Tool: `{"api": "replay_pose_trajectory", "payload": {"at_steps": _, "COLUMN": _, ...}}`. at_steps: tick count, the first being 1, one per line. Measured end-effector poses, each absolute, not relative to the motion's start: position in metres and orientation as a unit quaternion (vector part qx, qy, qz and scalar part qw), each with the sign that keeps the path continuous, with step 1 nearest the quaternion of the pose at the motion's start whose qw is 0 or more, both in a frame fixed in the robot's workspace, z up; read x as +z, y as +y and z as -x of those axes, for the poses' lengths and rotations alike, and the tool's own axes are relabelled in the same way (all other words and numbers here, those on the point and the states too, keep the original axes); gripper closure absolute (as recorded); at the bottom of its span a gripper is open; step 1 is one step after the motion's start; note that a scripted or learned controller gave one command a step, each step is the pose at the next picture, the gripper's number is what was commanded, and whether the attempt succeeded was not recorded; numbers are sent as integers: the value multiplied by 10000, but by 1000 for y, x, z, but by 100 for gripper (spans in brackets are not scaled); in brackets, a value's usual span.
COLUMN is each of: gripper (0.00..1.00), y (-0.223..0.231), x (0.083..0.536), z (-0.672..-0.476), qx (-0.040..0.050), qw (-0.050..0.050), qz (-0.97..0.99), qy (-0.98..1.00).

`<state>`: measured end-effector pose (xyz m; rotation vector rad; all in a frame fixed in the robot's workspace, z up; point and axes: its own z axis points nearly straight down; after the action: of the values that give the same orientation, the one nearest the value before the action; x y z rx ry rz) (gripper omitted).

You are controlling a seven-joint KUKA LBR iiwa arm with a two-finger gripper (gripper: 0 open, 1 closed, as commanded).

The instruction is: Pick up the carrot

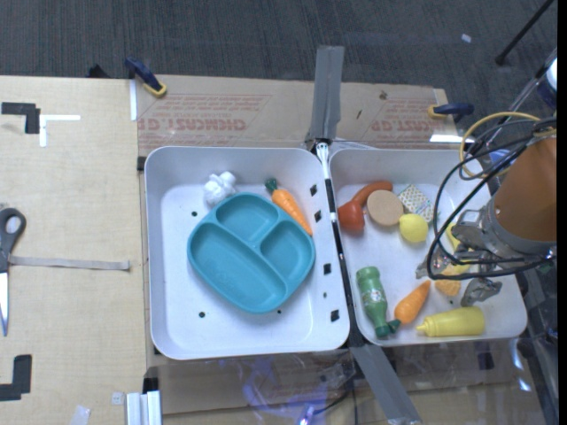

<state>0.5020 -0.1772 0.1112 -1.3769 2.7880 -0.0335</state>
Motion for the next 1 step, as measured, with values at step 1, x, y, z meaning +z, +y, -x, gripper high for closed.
{"api": "replay_pose_trajectory", "payload": {"at_steps": 1, "gripper": 0, "y": -170, "x": 105, "z": -500, "qx": -153, "qw": 220, "qz": 4048, "qy": 9140}}
